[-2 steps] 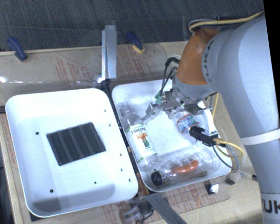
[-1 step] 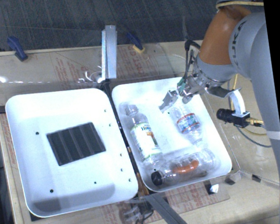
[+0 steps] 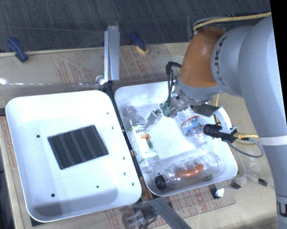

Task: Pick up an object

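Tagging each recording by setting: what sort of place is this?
Probably a robotics lab's bin-picking bench: two white bins clamped to a board, a grey arm reaching over clear plastic bottles, and dark carpet beyond.

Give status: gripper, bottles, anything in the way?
Gripper low over right bin, grip unclear. Clear bottles lying in bin, none visibly held. Dark ridged pad in left bin.

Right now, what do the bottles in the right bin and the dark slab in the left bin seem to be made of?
The bottles look like clear, glossy plastic: the white bin shows through them and they carry highlights. The slab looks matte dark grey with ridges, perhaps rubber or foam; I cannot tell which.
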Controlling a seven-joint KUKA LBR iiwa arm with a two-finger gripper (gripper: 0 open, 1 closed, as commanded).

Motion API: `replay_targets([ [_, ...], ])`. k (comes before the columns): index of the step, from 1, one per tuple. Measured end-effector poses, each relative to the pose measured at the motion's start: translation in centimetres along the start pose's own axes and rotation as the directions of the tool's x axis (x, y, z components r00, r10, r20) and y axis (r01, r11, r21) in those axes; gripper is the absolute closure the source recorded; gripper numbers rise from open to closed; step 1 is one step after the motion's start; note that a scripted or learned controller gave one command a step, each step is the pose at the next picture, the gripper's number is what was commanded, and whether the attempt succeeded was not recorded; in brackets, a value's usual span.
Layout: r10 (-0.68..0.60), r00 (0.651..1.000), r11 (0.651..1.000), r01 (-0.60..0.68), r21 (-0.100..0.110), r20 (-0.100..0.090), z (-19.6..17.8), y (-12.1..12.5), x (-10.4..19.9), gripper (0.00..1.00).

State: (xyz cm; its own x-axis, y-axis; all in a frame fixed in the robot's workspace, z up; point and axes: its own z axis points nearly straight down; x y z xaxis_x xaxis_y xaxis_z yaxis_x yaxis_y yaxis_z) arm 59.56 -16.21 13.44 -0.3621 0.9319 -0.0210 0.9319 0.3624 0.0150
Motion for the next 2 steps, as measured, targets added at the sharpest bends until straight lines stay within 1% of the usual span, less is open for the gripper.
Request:
replay_targets([
  [1,-0.001,1.000,1.000,0.001,0.015,-0.021,-1.4,-1.7,-4.6,0.00],
  [2,-0.006,1.000,1.000,0.006,0.014,-0.020,-6.8,-0.9,-5.0,0.00],
])
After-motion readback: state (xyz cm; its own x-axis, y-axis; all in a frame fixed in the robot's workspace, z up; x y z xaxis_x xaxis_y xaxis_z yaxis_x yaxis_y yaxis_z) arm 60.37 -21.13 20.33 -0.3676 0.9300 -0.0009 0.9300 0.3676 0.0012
